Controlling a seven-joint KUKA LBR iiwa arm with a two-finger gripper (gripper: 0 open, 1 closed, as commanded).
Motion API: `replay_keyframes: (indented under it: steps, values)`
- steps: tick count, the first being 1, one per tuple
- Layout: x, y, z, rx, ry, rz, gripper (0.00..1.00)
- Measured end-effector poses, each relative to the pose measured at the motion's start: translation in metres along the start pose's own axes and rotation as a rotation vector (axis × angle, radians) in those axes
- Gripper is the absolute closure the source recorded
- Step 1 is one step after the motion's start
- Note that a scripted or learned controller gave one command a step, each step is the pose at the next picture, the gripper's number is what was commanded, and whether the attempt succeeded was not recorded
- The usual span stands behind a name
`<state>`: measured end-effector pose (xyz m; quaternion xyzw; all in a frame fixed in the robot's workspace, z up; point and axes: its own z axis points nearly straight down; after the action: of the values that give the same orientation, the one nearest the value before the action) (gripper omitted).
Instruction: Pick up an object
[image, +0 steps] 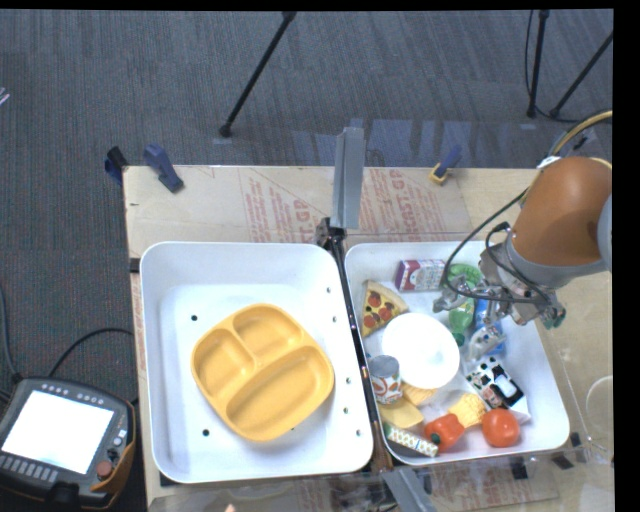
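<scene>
The right bin (440, 251) holds several toy foods: a pizza slice (379, 306), a small carton (420, 273), a green piece (461, 318), a white round dish (421, 350), a can (385, 379), a cheese wedge (402, 413), corn (466, 409), an orange pepper (446, 430), a red tomato (501, 427) and a black-and-white patterned item (494, 380). My gripper (487, 322) hangs low over the bin's right-middle, just right of the green piece and above the patterned item. The arm's orange band (560, 210) hides the parts above it.
The left bin (180, 280) carries a yellow divided plate (262, 370). A grey upright post (349, 185) stands behind the seam between the bins. A teach pendant (60, 440) lies on the floor at lower left. Clamps sit on the bench's back edge.
</scene>
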<state>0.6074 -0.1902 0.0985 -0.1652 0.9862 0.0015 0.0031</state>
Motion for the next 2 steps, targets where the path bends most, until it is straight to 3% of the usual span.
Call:
replay_keyframes:
  steps: [1,2]
  values:
    - [0.017,0.023,0.010,0.000,0.003,0.036,0.00]
    - [0.016,0.024,0.000,0.000,0.001,0.033,1.00]
